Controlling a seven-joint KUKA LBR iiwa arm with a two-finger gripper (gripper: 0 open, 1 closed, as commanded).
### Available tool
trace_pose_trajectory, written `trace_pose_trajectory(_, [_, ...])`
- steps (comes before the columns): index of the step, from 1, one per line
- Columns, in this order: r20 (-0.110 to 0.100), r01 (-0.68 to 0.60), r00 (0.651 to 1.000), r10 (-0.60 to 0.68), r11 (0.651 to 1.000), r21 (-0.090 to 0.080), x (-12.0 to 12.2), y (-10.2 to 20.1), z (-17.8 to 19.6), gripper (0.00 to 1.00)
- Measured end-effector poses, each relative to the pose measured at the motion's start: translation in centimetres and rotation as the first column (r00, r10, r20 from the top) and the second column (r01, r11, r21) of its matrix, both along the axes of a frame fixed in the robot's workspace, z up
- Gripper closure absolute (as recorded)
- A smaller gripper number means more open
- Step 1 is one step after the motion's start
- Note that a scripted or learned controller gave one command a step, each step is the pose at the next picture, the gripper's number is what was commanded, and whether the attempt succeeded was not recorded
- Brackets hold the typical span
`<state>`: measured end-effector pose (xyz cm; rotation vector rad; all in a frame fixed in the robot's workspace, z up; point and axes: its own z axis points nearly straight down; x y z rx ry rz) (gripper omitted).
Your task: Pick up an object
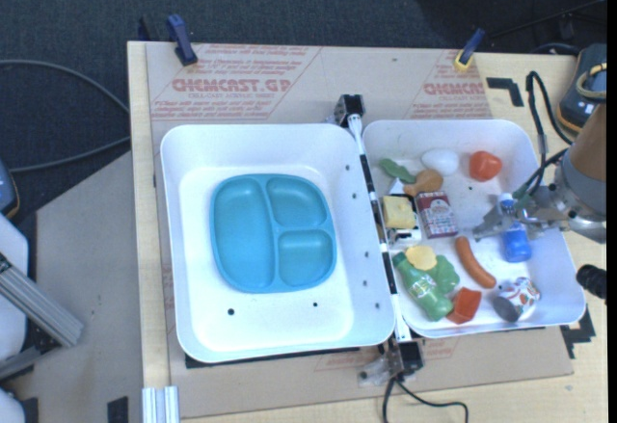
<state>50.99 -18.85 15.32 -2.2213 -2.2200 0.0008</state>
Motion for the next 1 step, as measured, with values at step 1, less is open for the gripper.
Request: trace_pose_trajectory(1, [-0.001, 0.000, 1.000, 0.000, 1.000, 0.001, -2.12, 3.16, -5.63, 0.00])
